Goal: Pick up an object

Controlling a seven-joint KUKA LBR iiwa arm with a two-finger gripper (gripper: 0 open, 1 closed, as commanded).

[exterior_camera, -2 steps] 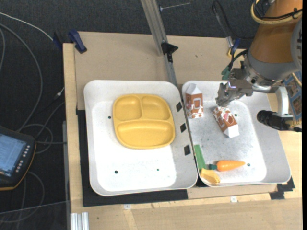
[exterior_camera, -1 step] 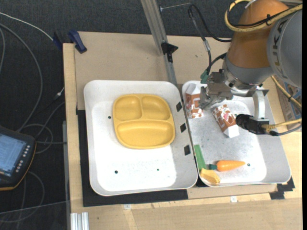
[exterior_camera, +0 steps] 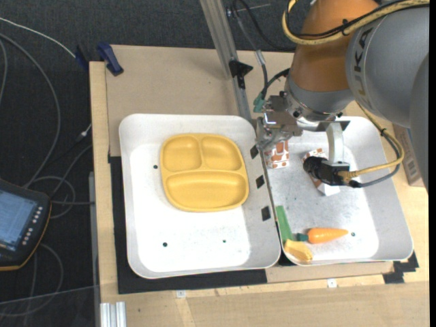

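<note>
Obs., arm at the bench. Gripper hangs low over the right bin, at that bin's far-left corner, close to the wall shared with the left bin. Grey arm comes in from the right; orange band sits just above and behind the tool.

Tool state: cannot tell whether it is clenched or released, since the wrist body hides the working end from above. No grasp can be confirmed.

Candidate object: small red-and-white box, directly below the tool and a shade nearer me, upright on the bin floor. Its top meets the underside of the tool in this view; whether they actually touch I cannot tell.

Other items, placed from the tool:
- carrot: well toward me and a little to the right, lying on its side, tip pointing right
- green stick: straight toward me from the tool, lying along the bin's left wall
- yellow piece: beyond the stick, in the near-left corner, just beside the carrot's blunt end
- yellow divided plate: left of the tool, across the shared wall, flat in the left bin, three compartments up, nothing in them

Bench top is bare wood behind the bins; a metal post rises just behind and left of the tool
</note>
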